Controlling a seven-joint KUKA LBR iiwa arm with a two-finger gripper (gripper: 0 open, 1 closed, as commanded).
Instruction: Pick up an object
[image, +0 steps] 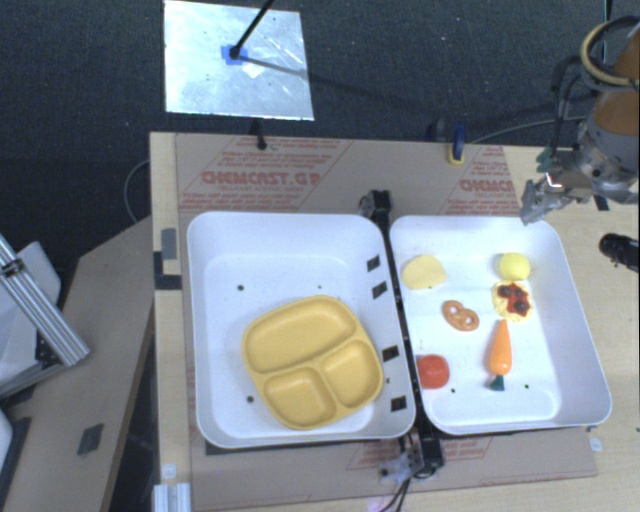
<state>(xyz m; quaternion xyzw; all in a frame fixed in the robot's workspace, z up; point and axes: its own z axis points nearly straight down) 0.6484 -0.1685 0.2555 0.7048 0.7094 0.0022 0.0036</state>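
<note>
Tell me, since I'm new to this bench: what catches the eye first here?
The big yellow divided tray lying in the left bin stands out first. Next come the bright toy foods in the right bin, chiefly the orange carrot and red tomato. The gripper hangs above that bin's far right corner.

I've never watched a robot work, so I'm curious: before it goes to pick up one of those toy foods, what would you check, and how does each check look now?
1. Targets in sight: ok. The carrot, pretzel and tomato lie in the right bin.
2. Items apart from each other: mostly ok; the lemon sits close to the pizza piece.
3. Tool holding nothing: cannot tell.
4. Tool over a target: not ok; it sits beyond the bin's far right corner.
5. Yellow tray out of the way: ok, in the left bin.
</note>
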